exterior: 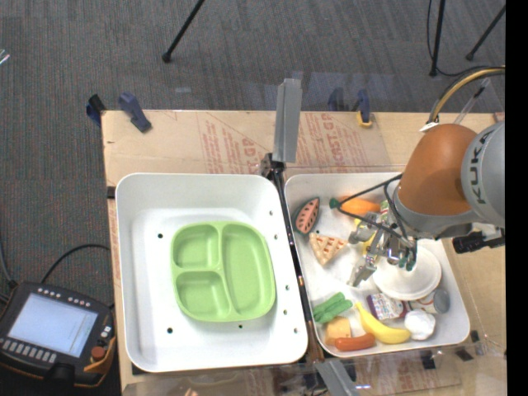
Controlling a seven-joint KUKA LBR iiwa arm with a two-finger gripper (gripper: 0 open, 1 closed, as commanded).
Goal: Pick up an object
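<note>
Hovering pincer (369, 264) just right of waffle wedge (327, 247).

"kuka" on arm (487, 176), bench print illegible

grey arm (495, 172), orange band (437, 172), black cables

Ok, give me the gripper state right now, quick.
Gripper: in the right bin, beside the pizza slice; open or closed cannot be told, and nothing is visibly held.
</note>
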